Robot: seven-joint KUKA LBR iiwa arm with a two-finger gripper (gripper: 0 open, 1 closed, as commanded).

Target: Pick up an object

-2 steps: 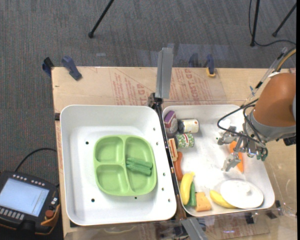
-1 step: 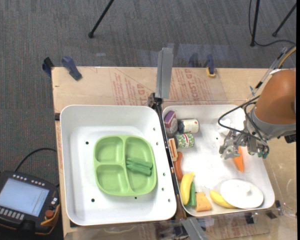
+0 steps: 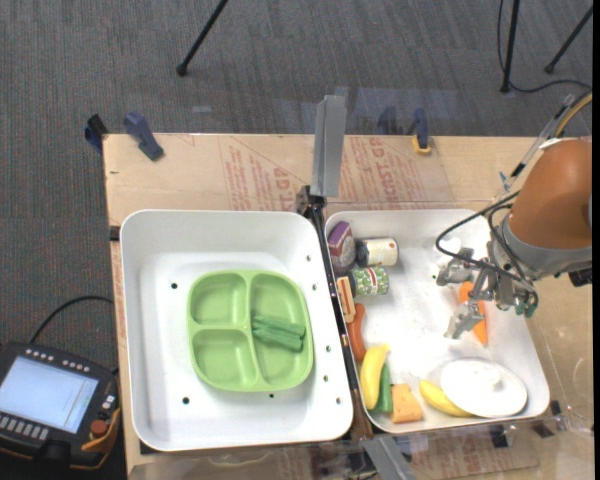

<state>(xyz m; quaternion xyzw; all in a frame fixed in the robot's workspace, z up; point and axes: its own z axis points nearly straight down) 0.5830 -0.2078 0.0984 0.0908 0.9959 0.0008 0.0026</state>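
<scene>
Over right bin: gripper, lowered onto carrot; fingers astride it, apparently grasping, though lift unproven. Near front wall, out of reach path: white plate, two bananas, cheese wedge. Against left wall: cans. Left bin: green tray holding green bean, likely a drop target.

Robotics lab: grey carpet, tripod legs, teach pendant (far left of gripper), clamped cardboard-topped bench.
</scene>
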